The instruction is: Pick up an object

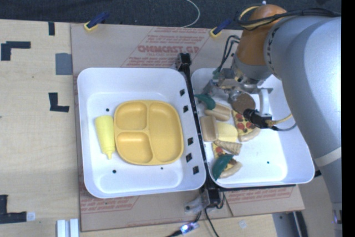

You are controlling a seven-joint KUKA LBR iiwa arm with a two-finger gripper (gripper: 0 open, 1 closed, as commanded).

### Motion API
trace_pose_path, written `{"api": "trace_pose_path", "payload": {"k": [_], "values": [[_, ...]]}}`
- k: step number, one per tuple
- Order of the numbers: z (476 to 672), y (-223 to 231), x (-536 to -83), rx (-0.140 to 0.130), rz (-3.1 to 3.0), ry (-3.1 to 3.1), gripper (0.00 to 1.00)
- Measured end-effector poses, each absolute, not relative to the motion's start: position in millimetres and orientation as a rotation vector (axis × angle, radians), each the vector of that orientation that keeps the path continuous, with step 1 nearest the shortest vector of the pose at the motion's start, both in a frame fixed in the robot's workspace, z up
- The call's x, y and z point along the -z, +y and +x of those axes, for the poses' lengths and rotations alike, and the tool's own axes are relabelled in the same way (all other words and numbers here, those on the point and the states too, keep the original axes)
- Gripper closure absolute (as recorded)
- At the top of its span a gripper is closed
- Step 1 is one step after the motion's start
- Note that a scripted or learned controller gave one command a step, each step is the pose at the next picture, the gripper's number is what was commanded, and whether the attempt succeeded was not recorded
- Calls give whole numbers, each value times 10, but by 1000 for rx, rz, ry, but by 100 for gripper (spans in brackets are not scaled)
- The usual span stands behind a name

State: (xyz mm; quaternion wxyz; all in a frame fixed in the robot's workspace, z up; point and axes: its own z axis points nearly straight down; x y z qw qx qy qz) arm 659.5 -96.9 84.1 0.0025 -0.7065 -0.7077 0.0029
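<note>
**Gripper low over a crowded pile of toy food**

While the gripper hangs low in the right bin, I cannot tell how wide it stands or whether it has anything. Just below it lie toy food pieces, touching one another; a pizza slice is beside them. Because they are so crowded, I think a grasp may slip or catch two pieces together.
</note>
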Motion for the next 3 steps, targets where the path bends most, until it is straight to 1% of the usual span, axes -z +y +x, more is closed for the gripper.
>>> {"api": "trace_pose_path", "payload": {"k": [1, 2, 3], "values": [[6591, -965, -839, -4, -2219, -2222, 0], [6592, -962, -942, -3, -2219, -2222, 100], [6625, -970, -1580, 5, -2223, -2225, 100]]}}
